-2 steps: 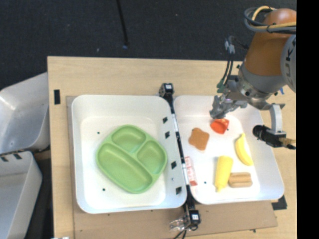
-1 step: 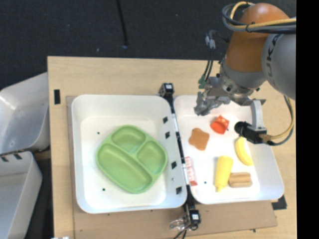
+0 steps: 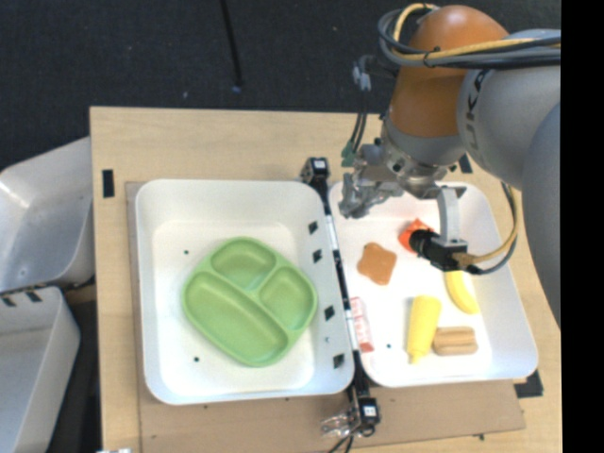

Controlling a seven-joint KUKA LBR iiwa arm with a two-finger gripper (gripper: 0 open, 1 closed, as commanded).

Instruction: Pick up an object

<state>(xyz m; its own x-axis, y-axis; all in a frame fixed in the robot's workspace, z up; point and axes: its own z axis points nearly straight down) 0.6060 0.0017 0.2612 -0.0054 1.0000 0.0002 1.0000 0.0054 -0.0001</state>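
Observation:
The right bin (image 3: 505, 347) holds several small items. There is a brown toast-like piece (image 3: 377, 264), a yellow corn-like piece (image 3: 422, 325), a yellow banana (image 3: 461, 293), a tan block (image 3: 454, 342) and an orange-red item (image 3: 411, 235) partly hidden by a black part of the arm. My gripper (image 3: 357, 199) hangs over the bin's far left corner, beyond the brown piece and apart from it. I see nothing held in it.
In the left bin (image 3: 151, 253) lies a green divided plate (image 3: 250, 300). A ridge with black clips (image 3: 332, 253) separates the two bins. The arm's grey and orange wrist (image 3: 429, 92) looms over the far part of the right bin.

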